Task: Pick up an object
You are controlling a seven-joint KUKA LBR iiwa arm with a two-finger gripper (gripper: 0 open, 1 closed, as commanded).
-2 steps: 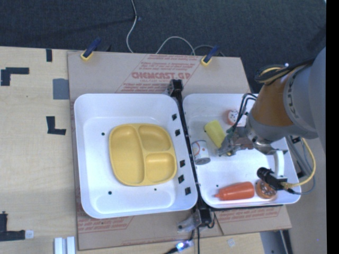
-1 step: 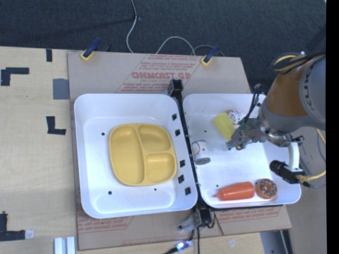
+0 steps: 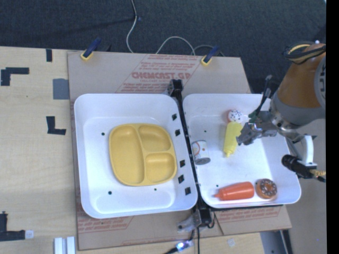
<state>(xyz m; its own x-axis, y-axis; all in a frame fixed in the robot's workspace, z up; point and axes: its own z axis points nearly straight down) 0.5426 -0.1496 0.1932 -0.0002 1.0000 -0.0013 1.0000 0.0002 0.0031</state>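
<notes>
In the right bin [image 3: 275, 157] lie a yellow banana-like toy [image 3: 231, 138], a small white and pink spotted ball [image 3: 234, 115] just above it, an orange carrot [image 3: 236, 191] near the front wall, and a chocolate donut [image 3: 266, 189] beside the carrot. A small clear and metal item [image 3: 199, 151] lies near the bin's left wall. My gripper [image 3: 249, 133] hangs over the right bin, just right of the yellow toy, its dark fingers close to the toy's upper end. Nothing shows between them.
The left bin [image 3: 90, 142] holds a yellow divided plate [image 3: 142, 153]. A black divider with clips [image 3: 183, 142] separates the two bins. The arm's grey body and orange band [image 3: 299, 89] fill the right side over the right bin's edge. Cardboard lies under both bins.
</notes>
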